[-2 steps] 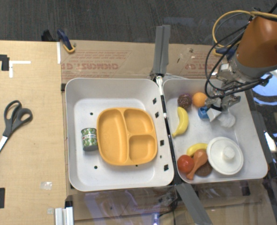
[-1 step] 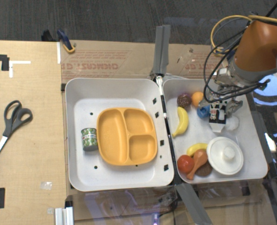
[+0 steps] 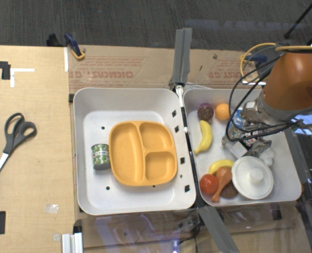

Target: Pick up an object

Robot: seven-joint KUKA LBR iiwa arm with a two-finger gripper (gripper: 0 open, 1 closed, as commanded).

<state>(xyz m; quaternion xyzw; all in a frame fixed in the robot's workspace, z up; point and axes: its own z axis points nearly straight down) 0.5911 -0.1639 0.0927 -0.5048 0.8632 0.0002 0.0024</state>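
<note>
Where the right bin (image 3: 295, 186) comes closest to us, things are packed tight: a glossy white round lidded bowl (image 3: 253, 177) sits in its near corner, touching a brown drumstick-shaped piece (image 3: 221, 184), a smooth red tomato (image 3: 208, 183) and a curved yellow piece (image 3: 220, 165) just behind. Up the bin's left wall lies a banana (image 3: 204, 136), then a bumpy dark purple bunch of grapes (image 3: 205, 111) and a small orange (image 3: 222, 111) near the far wall. Over the bin's middle hangs the gripper (image 3: 257, 147), low among cables, just beyond the bowl; whether its fingers are spread or pressed together I cannot tell, the metal there is a blur. Across the divider, the left bin (image 3: 87, 194) holds a matte yellow three-compartment plate (image 3: 143, 153), with a small green-labelled can (image 3: 100, 156) lying just beside its left edge. Bare white floor rings that plate on every side.
</note>
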